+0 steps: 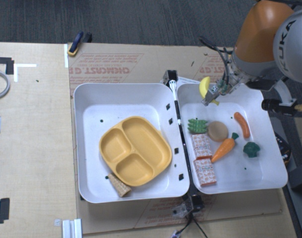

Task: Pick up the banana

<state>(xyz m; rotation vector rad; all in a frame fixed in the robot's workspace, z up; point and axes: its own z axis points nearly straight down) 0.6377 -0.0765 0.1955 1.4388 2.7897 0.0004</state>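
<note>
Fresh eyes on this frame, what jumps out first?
The yellow divided plate fills most of the left bin. At the right bin's far-left corner, the hand has the banana between its fingers. A carrot lies among the food toys below.

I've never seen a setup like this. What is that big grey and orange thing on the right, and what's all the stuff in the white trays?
That is a robot arm, seen by one camera fixed above the bench, looking down. At its tip is a two-finger gripper, now beside a yellow toy banana at the right white bin's far edge; whether it grips the banana is unclear. That bin also holds an orange carrot, a red sausage, a green broccoli piece, a brown round item, a green leafy item and two red-patterned packets. The left white bin holds a yellow divided plate.
</note>
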